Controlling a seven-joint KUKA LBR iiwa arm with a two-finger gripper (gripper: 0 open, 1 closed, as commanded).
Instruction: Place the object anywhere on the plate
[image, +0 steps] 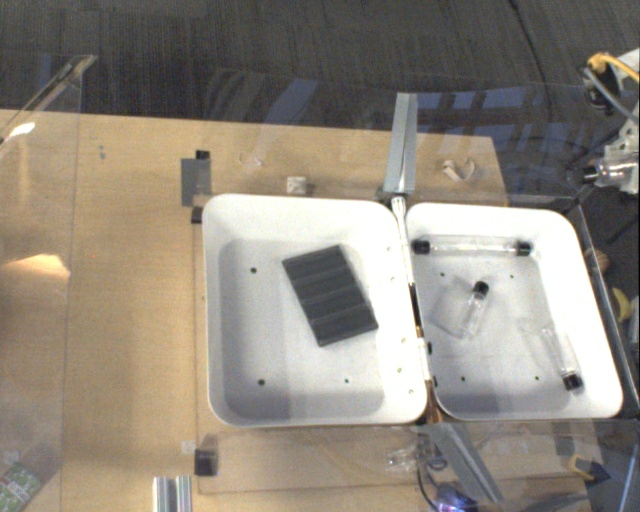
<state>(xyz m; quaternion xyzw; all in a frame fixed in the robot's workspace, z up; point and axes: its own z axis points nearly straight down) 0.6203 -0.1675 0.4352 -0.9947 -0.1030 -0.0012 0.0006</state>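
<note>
A dark grey ribbed plate (330, 295) lies flat and turned at an angle in the middle of the left bin (225, 395). The right bin (500, 405) holds three clear tubes with black caps. A long tube (470, 245) lies along the bin's far wall, capped at both ends. A short tube (470, 310) rests near the middle with its cap pointing away. A third tube (558, 355) lies at the right, its cap toward the near corner. All three tubes are apart from the plate.
A grey metal bar (403, 145) runs from the back of the bench to the seam between the bins. Black brackets (199, 178) sit at the left bin's corners. Cables and hardware (615, 120) crowd the upper right edge. Bare wooden bench stretches left.
</note>
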